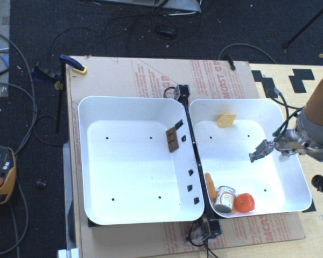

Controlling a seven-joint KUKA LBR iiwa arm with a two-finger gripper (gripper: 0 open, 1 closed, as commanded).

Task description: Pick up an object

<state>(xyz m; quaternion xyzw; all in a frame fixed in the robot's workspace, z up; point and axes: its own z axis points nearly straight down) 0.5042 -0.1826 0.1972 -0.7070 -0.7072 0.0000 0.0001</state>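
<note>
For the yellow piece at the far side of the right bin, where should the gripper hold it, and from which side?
Probably from straight above, closing across the middle of the yellow piece. It lies flat and alone near the right bin's far wall, with free floor on its left and right for the fingers.

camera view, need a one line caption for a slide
Gripper poised over the right bin, which holds a can, tomato and yellow piece.

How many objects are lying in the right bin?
4: a yellow piece near the far wall, and a carrot, a can and a tomato clustered in the near corner. None seems hidden.
</note>
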